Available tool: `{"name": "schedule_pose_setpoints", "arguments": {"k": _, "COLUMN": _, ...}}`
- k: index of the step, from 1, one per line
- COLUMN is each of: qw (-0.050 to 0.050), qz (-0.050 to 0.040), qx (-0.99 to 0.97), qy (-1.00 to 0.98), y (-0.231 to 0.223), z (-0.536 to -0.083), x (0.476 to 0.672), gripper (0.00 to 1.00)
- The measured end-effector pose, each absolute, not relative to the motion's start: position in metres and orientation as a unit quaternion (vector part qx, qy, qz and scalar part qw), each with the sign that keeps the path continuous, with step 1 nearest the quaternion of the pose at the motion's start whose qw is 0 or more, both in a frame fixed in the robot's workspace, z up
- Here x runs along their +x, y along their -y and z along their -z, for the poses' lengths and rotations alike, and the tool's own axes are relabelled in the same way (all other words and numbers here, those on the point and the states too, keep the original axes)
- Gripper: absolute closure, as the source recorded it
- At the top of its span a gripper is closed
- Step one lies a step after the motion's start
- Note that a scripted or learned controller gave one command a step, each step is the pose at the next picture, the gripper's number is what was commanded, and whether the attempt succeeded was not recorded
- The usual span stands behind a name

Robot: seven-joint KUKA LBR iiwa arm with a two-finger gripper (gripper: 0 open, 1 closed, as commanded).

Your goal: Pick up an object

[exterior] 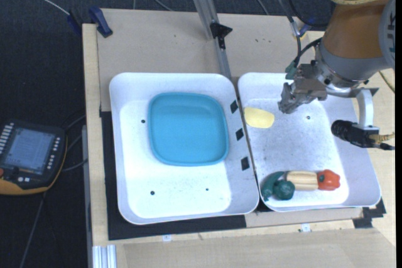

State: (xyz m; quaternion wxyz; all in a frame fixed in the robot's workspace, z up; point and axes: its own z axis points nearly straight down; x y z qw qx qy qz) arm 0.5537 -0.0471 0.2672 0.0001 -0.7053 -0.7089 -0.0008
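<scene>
Yellow object (pixel 259 117) beside divider, gripper (pixel 287 105) near

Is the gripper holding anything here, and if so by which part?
Nothing is held. The gripper hangs over the right bin, beside the yellow object, with nothing between its fingers.

Grey arm (pixel 352 63), orange band, dark tool (pixel 290 100), black cables.

Two white bins (pixel 125 154), one blue plate (pixel 188 128), four small objects (pixel 259 117).
</scene>
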Motion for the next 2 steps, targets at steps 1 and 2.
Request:
{"name": "schedule_pose_setpoints", "arguments": {"k": 1, "qw": 0.001, "qz": 0.0001, "qx": -0.706, "qy": 0.709, "y": -0.005, "z": -0.249, "x": 0.535, "gripper": 1.0}}
{"name": "schedule_pose_setpoints", "arguments": {"k": 2, "qw": 0.001, "qz": 0.0, "qx": -0.706, "qy": 0.708, "y": -0.052, "z": -0.234, "x": 0.521, "gripper": 1.0}}
